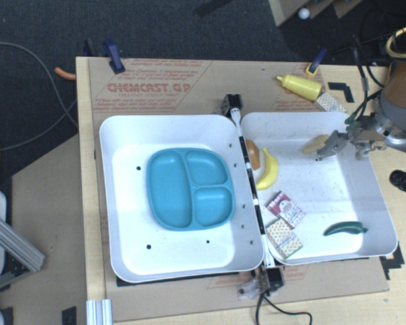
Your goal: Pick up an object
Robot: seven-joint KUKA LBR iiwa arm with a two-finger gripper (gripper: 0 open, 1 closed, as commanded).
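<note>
Here the gripper (333,146) is hovering over the right bin (382,202), its fingers parted and holding nothing; candidate objects are lying along the bin's left wall, namely a banana (268,170), two packets (285,208) and, nearer, a green pepper (344,229).

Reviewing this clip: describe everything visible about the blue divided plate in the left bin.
The blue divided plate is a light blue, rounded-rectangular tray that looks like smooth plastic. Raised ridges split it into three compartments: one large on the left, two smaller on the right. It lies flat and upright, turned slightly askew, roughly central on the floor of the left bin. Nothing lies in it, and it touches no wall of the bin.
</note>
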